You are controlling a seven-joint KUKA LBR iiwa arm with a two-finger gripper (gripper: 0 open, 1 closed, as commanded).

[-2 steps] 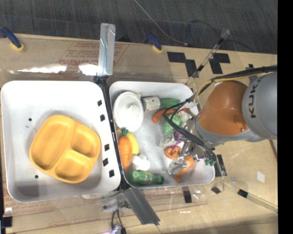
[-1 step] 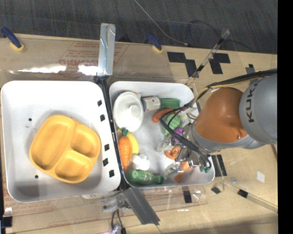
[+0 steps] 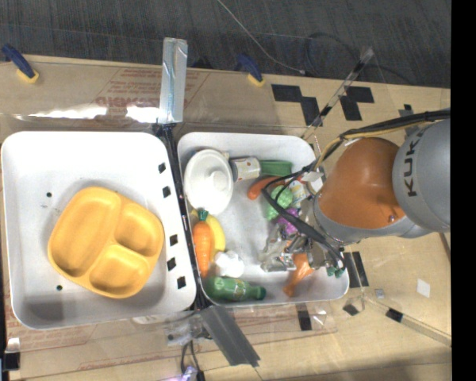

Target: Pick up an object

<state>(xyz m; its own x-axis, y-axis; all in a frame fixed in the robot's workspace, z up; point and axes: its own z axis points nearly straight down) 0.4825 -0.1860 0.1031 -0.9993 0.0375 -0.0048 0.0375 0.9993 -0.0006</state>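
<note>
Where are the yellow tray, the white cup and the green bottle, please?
Yellow tray (image 3: 105, 240): camera view, on its middle ridge, in the left bin.
White cup (image 3: 208, 178): camera view, on its inside.
Green bottle (image 3: 232, 290): camera view, on its body.

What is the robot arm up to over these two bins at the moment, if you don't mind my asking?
The grey arm with the orange band has reached into the right-hand white bin, and its end effector sits low among the clutter near the bin's lower right corner. Close by lie a small orange piece, a green plastic bottle, an orange toy carrot and a white bowl. The left-hand white bin holds a yellow divided tray. I can't see a secure grasp.
</note>
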